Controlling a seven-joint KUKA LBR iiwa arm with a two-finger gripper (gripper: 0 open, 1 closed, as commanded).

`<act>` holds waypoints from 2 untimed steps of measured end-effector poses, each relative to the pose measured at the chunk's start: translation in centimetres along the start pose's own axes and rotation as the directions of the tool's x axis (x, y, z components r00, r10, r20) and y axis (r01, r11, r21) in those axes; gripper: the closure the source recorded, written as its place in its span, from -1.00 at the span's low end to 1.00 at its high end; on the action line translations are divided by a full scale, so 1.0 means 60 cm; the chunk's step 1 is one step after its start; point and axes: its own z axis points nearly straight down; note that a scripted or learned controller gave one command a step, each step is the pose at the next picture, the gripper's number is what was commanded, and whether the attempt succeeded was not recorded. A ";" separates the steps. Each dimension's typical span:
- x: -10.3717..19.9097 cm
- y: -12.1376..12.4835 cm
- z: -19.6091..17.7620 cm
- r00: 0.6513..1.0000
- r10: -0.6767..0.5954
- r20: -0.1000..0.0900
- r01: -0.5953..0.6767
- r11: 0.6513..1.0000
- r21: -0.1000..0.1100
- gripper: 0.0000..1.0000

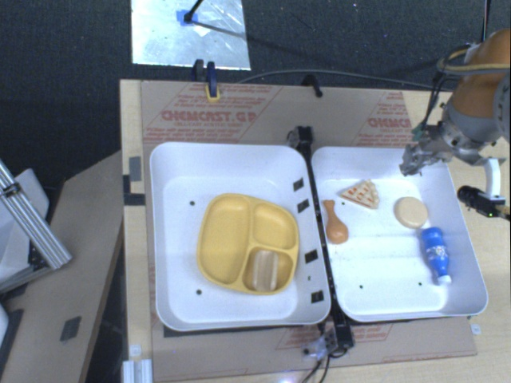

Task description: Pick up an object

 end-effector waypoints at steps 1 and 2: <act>0.011 -0.008 -0.097 1.000 0.002 0.000 -0.002 1.000 -0.001 1.00; 0.010 0.013 -0.189 1.000 0.002 0.000 -0.002 1.000 -0.003 1.00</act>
